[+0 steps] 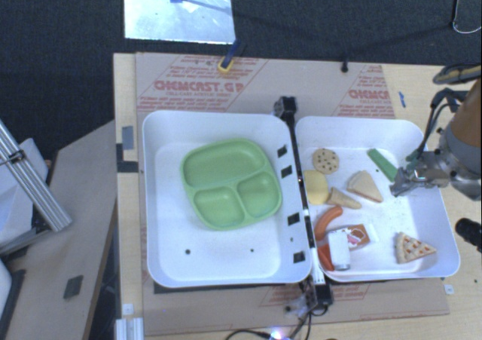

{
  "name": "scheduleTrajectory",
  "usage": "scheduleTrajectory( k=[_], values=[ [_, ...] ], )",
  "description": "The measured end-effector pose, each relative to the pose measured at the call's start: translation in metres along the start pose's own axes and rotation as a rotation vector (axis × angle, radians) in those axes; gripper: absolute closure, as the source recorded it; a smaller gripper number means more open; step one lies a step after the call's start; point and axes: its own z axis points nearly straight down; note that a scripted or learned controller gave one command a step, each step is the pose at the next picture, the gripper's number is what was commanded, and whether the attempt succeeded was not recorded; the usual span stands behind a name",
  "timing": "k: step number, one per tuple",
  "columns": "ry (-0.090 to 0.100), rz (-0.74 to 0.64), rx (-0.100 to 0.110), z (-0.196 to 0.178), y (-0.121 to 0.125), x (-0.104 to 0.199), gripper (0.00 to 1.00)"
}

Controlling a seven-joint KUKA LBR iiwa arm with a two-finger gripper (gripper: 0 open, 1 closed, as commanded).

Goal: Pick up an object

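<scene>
- Worktop [188,78]: pale board carrying two shallow white bins side by side, so that goods can pass from one to the other.
- Left white bin [162,180]: holds one light green moulded plastic tray with three compartments [230,182], lying flat and slightly turned; nothing rests on it.
- Right white bin [433,203]: the stock of toy food, spread loosely so that single pieces can be reached.
- Contents: round brown chocolate-chip cookie [325,160]; pale yellow block [317,187]; two tan wedges [365,186] near the middle; flat green strip [382,163] toward the far right corner; orange-red sausage [327,222] along the dividing wall; small white and orange packet [346,242] just beside it; pizza-slice wedge [413,247] at the near right.
- Claw [399,184]: grey, low over the right bin, just beside the green strip and the larger tan wedge. Nothing is seen between its tips; whether they are spread or pressed together cannot be told.
- Judgement: no piece is lifted yet; the nearest candidates are the green strip and the tan wedge.
</scene>
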Motion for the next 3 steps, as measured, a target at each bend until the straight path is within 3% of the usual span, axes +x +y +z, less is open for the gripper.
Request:
scheduleTrajectory(
  k=[1,3],
  values=[
    [0.002,0.001,0.006,-0.002,0.001,0.0,1.0],
    [0.005,-0.005,0.007,-0.002,0.012,0.112,1.0]
  ],
)
